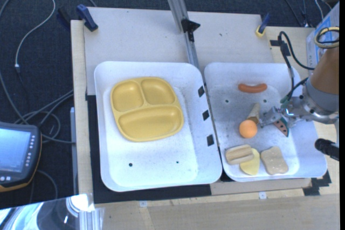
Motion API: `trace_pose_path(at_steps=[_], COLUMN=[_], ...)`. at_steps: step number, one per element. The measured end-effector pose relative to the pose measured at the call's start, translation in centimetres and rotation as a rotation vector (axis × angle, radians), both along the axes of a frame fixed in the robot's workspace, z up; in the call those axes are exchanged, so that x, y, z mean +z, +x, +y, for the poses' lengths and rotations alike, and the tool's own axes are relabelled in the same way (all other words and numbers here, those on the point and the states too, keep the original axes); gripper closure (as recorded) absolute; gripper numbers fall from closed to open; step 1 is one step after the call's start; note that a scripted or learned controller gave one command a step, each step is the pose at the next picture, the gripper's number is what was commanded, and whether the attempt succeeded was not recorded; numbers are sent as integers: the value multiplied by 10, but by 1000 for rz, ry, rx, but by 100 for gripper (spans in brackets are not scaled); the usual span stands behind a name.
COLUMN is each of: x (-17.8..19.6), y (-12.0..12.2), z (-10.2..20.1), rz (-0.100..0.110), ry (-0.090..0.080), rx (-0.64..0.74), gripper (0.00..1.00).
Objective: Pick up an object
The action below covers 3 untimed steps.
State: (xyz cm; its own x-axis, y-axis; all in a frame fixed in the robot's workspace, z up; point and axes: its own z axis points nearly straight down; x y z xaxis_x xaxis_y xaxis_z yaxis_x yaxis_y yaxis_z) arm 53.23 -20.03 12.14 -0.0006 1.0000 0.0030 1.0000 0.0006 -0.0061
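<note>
Your tool [274,118] is down low in the right bin [226,81], coming in from the right edge. It sits just right of the orange ball [248,129], beside a small pale wedge [254,111] and a reddish-brown piece [281,126]. From this angle I cannot tell how the tool is set, and nothing shows plainly inside it, so don't count this as a grasp yet.

To do this step well, pick one target and commit. The ball looks round and smooth, so it will likely roll away if you catch it off-centre; square up over its middle before you close. The small pieces beside the tool crowd each other, so a sloppy descent may nudge one into another. Come straight down, close gently, then lift slowly and check that something is really held.

Now the containers. The right bin also carries a sausage [252,87] at the far side, well apart from the rest. Along the near edge lie a tan bread roll [238,153], a yellow slice [250,166] touching it, and a beige slab [274,160] just to the right.

The left bin [156,169] holds a yellow divided plate [146,107] with three compartments, sitting toward its far half. Both bins rest side by side on the worktop [135,35].
</note>
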Motion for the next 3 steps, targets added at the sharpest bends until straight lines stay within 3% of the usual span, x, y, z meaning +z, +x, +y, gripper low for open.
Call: trace_pose_path(at_steps=[1,3], x=[14,128], y=[2,21], z=[0,-3], rz=[-7,-15], ry=[-2,-6], rx=[1,2], gripper=[100,100])
